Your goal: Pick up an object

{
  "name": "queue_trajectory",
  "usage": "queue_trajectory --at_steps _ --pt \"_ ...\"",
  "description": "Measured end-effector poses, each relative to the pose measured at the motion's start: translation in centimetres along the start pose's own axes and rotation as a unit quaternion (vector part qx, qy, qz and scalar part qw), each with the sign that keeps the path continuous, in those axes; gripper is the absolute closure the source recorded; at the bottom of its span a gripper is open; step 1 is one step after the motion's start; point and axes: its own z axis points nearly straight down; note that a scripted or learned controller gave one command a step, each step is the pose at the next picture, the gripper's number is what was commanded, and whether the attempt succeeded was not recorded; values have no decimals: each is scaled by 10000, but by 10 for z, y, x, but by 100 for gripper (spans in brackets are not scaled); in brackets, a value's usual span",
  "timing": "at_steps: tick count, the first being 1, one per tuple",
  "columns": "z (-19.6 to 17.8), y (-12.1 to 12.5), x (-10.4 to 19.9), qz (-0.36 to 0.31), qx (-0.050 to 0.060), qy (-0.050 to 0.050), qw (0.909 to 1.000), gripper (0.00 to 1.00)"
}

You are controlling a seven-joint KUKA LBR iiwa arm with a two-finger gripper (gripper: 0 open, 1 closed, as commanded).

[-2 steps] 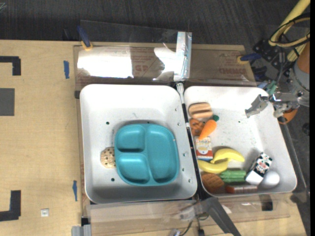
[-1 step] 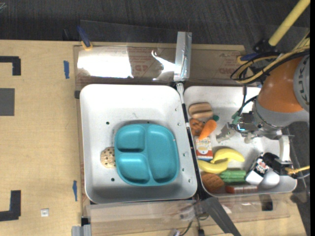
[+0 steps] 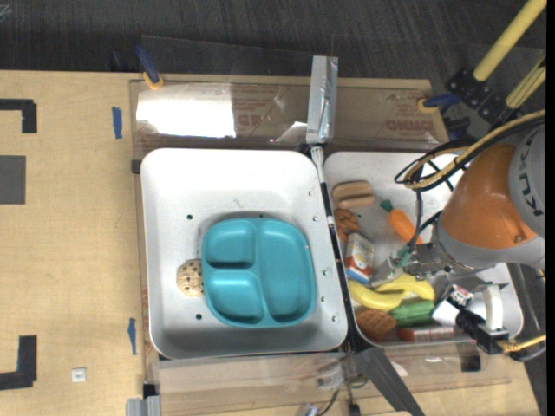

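The right bin (image 3: 381,165) holds several toy foods: a tan bread piece (image 3: 353,192), an orange carrot (image 3: 401,224), a yellow banana (image 3: 390,295), a green vegetable (image 3: 414,312), a brown round piece (image 3: 375,322) and a small white and red packet (image 3: 359,256). My gripper (image 3: 416,263) is low in this bin, just above the banana and right of the packet. The arm's orange band and grey wrist hide most of it. Nothing can be seen held in it.
The left bin (image 3: 165,180) carries a teal divided plate (image 3: 257,269), with a cookie (image 3: 190,277) beside its left edge. A raised divider (image 3: 328,232) separates the bins. Cables and a black and white fitting (image 3: 473,315) hang over the right bin's right side.
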Motion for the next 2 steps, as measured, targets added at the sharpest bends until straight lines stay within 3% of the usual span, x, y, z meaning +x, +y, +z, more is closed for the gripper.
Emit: queue_trajectory --at_steps 1,2 --pt "-12 2 0 0 -34 -4 10000 100" --pt "-11 2 0 2 -25 -10 10000 0"
